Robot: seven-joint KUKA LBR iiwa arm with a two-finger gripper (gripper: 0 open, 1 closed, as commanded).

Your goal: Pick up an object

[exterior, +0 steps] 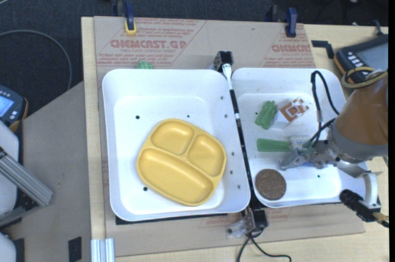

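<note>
My gripper (295,154) is low in the right bin (321,193), reaching in from the right under the arm's orange band. It stands open, its grey fingers (287,162) spread beside the right end of a green stick (271,144); nothing sits between them. A brown round disc (270,184) lies just below and left of the gripper. Farther back lie a green ridged piece (266,114) and an orange and white object (294,110).
The left bin (117,131) holds a yellow divided plate (181,160). A black cable (318,100) loops over the right bin's back right. A black divider strip (236,125) runs between the bins. The arm's body covers the right bin's right side.
</note>
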